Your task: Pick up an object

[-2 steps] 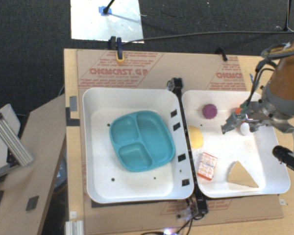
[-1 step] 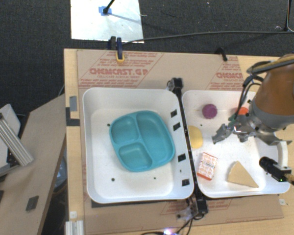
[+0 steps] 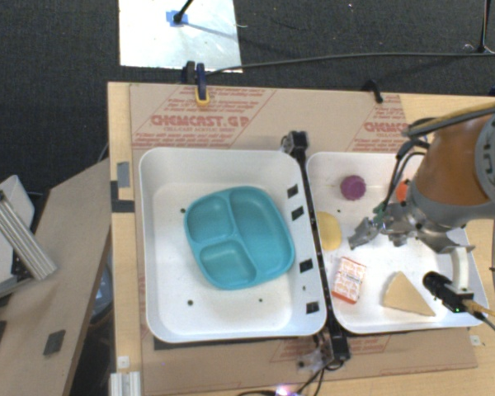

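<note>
Grey metal gripper (image 3: pixel 365 234), mine, hanging over the right white bin (image 3: pixel 375 165); whether it stands open or closed I cannot tell, and nothing shows gripped.

Candidates: pale yellow rounded piece (image 3: pixel 329 230), just beside my tip on the divider side; red-and-white printed packet (image 3: pixel 350 279), near, toward the front edge; tan wedge-shaped block (image 3: pixel 407 295), beneath my wrist; purple ball (image 3: pixel 352 187), toward the back wall.

Advice, my judgement: settle on the yellow piece, centre over it, descend straight, mind the bin wall.

Left white bin (image 3: pixel 161 221): one teal three-compartment plastic plate (image 3: pixel 239 237), well apart from me.
</note>
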Action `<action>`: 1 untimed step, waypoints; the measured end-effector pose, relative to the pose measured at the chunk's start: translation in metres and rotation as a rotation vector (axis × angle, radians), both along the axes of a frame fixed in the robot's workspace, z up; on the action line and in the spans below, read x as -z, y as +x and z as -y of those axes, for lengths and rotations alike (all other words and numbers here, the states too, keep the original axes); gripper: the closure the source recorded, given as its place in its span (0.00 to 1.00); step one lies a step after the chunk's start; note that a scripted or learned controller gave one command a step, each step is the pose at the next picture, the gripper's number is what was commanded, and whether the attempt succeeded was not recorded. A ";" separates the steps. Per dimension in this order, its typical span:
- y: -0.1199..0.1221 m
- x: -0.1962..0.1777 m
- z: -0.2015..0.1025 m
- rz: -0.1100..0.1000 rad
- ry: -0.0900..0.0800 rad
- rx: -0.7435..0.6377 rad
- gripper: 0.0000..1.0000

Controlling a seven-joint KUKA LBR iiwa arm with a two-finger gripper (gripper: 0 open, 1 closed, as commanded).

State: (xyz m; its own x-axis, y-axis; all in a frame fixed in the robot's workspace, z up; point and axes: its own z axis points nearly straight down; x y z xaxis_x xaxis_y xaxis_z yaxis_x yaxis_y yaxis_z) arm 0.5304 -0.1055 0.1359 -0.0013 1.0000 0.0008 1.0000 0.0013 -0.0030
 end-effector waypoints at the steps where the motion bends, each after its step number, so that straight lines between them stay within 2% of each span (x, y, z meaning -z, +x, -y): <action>1: 0.000 0.052 0.000 0.001 0.000 0.000 0.00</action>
